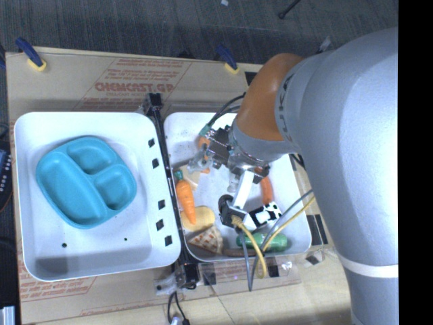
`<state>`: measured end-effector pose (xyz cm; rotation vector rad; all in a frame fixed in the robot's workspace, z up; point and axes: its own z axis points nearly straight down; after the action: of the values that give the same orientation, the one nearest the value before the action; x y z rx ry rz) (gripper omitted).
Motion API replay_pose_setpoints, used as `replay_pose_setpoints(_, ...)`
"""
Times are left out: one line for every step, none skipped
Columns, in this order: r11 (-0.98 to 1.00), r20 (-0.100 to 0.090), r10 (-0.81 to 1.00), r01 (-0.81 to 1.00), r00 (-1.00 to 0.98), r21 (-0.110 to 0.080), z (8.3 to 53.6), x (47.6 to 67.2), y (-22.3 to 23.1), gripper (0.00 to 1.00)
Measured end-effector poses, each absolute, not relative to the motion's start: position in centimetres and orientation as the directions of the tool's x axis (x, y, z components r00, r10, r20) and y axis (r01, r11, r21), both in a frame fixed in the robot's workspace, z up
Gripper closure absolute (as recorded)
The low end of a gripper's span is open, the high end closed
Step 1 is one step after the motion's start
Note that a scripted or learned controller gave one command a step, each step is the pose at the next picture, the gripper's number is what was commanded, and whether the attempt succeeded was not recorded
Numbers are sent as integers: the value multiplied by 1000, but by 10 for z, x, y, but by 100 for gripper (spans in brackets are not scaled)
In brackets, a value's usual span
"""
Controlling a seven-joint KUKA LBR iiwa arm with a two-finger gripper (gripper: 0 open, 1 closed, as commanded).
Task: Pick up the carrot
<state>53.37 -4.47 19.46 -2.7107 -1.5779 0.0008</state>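
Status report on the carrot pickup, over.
Gripper in right bin, beside carrot top. Carrot lies loose by bin's left wall. Yellow food piece touches its lower end.

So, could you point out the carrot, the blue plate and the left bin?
carrot (pixel 187 203), camera view, middle of its orange body.
blue plate (pixel 86 178), camera view, its middle, by the dividers.
left bin (pixel 88 256), camera view, bare floor near its front edge.

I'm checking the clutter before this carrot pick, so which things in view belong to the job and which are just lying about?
For the job:
carrot, lying by the left wall of the right-hand bin

Just lying about:
blue divided plate in the left-hand bin
tan wedge
black-and-white toy
green item
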Motion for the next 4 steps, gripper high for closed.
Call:
replay_pose_setpoints(-548, -8, 836, 836, 548, -11, 141, 573, -98, 0)
replay_pose_setpoints(-590, -7, 807, 807, 590, -11, 89, 607, -93, 0)
replay_pose_setpoints(-582, -3, 813, 813, 582, -15, 101, 608, -91, 100)
replay_pose_setpoints(-581, -4, 814, 814, 581, -16, 101, 608, -91, 0)
